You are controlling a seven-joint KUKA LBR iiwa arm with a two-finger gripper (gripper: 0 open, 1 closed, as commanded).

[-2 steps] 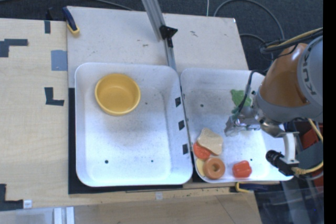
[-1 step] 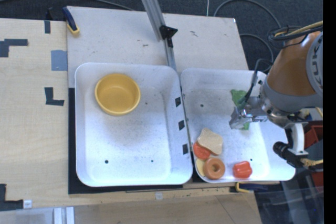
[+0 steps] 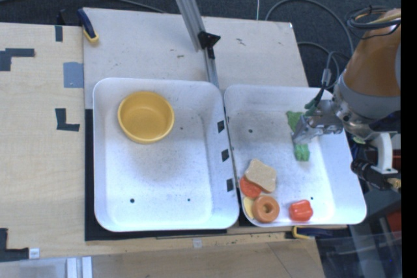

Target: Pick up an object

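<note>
On the table [image 3: 39,140], the left bin [image 3: 156,205] carries a yellow bowl [image 3: 146,116] at its far left. The right bin [image 3: 267,107] carries, at its near edge, a tan bread slice [image 3: 261,175], a ring-shaped doughnut [image 3: 266,209] and a red piece [image 3: 300,209]; further right, a green object [image 3: 298,133] lies under the pincer [image 3: 307,132], which is down over it. How far the pincer is spread, and whether it has the green object, cannot be told. Judged from here, the grasp could miss or slip: the green piece looks small and soft, and an off-centre closing would push it aside. No brand, label or legible writing shows.
</note>
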